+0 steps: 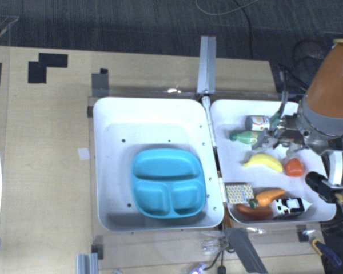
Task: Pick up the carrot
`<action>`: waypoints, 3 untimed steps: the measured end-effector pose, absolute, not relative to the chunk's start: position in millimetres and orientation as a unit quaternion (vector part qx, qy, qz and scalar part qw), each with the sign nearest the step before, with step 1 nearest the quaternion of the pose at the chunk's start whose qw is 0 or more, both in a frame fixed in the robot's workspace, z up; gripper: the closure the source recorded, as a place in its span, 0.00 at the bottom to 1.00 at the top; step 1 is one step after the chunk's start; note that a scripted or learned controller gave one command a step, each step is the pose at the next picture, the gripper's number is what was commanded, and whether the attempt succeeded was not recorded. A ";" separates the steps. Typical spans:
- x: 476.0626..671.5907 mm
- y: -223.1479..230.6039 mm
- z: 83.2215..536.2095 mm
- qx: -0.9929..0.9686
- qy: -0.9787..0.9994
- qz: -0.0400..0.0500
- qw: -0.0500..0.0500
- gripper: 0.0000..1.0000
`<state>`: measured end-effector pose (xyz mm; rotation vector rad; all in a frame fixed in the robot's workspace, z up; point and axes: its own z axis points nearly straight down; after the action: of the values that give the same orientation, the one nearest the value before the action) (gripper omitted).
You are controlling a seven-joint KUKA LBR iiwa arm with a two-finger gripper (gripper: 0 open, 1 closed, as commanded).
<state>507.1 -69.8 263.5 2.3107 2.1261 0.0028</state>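
Carrot [268, 197] lies near the front of the right bin [226, 112], orange and slanted, its green tip pointing left toward a small patterned box [238, 193]. A dark red item [253, 212] sits just below it, touching or nearly so, and a black-and-white toy [288, 206] crowds its right end.

In the camera view, the gripper [272, 137] hovers farther back in the same bin, above the banana [263, 162] and just beside a green bottle [243, 136] and a small can [256, 122]. Its fingers look spread, with nothing seen between them, though the linkage is small and partly blurred. An orange-red fruit [295, 167] rests right of the banana. The gripper stands well apart from the carrot, with the banana between the two.

The left bin [111, 119] holds a blue divided tray [168, 181], out of play for this task.

The risks, judged from this layout: a descent from the present spot would meet the banana or bottle, not the carrot. Over the carrot, tight neighbours leave little room for the fingers; one could land on the red item or the toy and either pinch two things together or shove the carrot against the bin's front wall. A grip across the tapered end could also slip off as the arm lifts.
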 end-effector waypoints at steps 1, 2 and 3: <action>489.6 -85.2 198.3 0.750 0.661 0.000 0.001 0.00; 491.6 -84.7 207.9 0.750 0.661 0.001 0.002 1.00; 491.6 -84.8 207.9 0.750 0.661 0.001 0.002 0.00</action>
<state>491.6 -84.8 207.9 2.3537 2.0758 0.0034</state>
